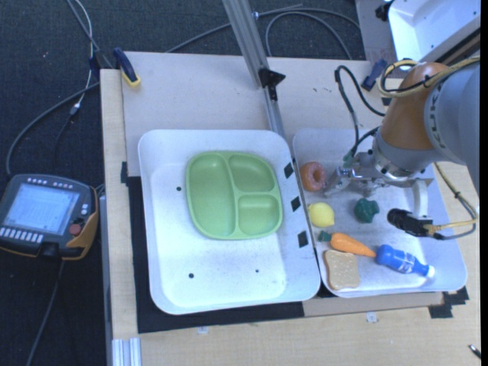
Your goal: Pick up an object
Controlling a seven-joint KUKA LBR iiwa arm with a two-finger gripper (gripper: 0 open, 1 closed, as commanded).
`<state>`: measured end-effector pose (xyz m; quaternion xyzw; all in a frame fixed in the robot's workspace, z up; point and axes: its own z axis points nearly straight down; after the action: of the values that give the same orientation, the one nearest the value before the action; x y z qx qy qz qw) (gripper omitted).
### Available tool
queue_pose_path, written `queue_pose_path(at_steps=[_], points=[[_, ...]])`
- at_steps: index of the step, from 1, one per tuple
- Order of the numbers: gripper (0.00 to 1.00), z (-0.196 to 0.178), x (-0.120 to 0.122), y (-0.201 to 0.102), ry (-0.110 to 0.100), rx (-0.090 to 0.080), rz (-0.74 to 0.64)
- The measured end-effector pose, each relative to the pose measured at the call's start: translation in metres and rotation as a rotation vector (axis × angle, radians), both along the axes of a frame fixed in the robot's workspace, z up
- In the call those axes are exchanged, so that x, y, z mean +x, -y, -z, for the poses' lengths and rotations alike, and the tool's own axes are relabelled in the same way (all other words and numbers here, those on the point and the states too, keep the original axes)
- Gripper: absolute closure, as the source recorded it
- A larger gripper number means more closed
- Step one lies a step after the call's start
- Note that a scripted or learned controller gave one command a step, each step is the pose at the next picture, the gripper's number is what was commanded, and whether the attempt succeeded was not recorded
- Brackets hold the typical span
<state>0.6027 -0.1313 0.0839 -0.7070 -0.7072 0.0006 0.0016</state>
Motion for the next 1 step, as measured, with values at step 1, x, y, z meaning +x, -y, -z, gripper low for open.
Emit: queue_pose_path(at_steps=[1], points=[[1.0, -0.0145, 0.0018, 0.0005, 0.006, -0.002, 0.0]])
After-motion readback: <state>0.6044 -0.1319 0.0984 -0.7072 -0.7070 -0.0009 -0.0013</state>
